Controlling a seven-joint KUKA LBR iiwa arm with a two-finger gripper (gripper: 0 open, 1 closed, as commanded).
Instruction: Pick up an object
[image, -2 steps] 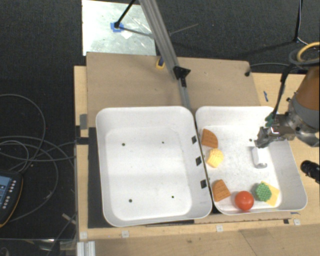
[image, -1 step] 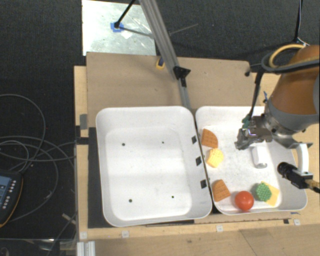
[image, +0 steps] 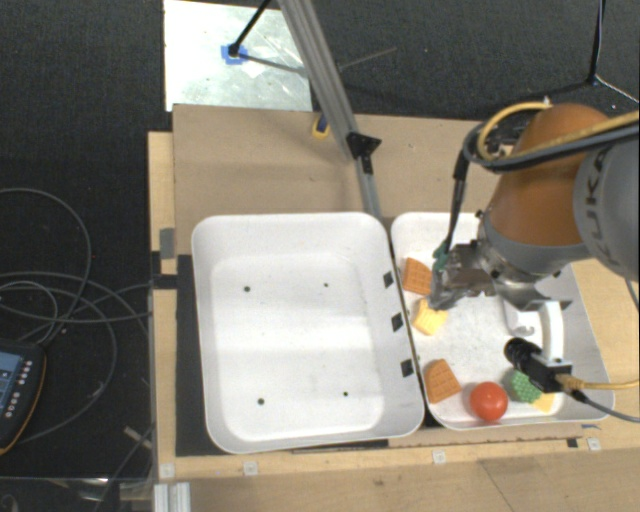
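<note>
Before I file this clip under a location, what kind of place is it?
Most likely a robotics lab, set up for grasping trials. A grey and orange arm reaches over two white bins on a plywood bench, loose cables trail across dark carpet, and toy items like a red ball lie in the right bin.

Robotics lab or test cell, not a home or shop. A grey industrial arm (image: 560, 190) w/ orange band and bundled cabling works over a plywood bench (image: 260, 160) holding two shallow white bins (image: 300, 330) side by side. Loose black cables (image: 60, 290) trail across dark carpet at left, near a handheld control pendant (image: 18, 385). A metal stand pole (image: 330, 90) rises at a slant behind the bench.
</note>
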